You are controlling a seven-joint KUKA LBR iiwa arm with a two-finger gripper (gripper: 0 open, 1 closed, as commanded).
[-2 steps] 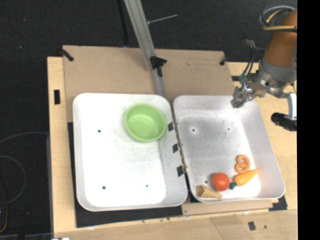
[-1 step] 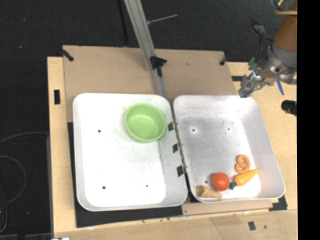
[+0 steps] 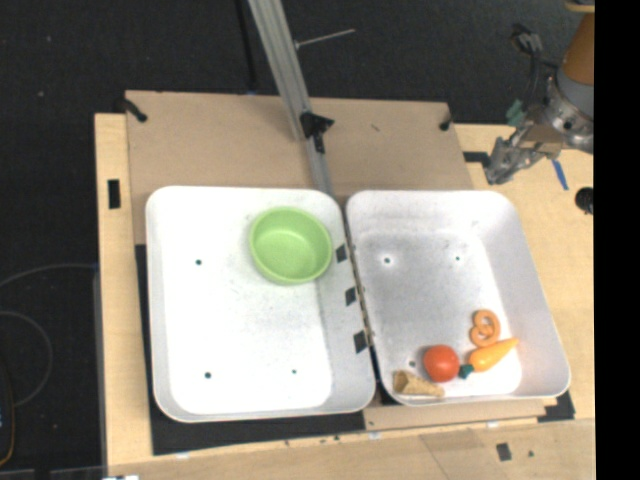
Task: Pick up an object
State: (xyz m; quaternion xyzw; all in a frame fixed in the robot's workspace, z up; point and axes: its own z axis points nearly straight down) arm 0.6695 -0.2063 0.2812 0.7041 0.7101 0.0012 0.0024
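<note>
Green bowl (image 3: 290,246) in left bin (image 3: 180,368); tomato (image 3: 440,362), carrot (image 3: 493,353), pretzel (image 3: 485,325) in right bin's (image 3: 430,238) near corner.

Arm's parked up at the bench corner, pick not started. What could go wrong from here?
1. The tomato, carrot, pretzel and cracker sit bunched in the right bin's near corner; fingers may well nudge a neighbour or grab two.
2. They lie close to the bin wall, so a descent could clip the rim.
3. The bowl in the left bin is wide; its rim may slip a pinch grasp.
</note>
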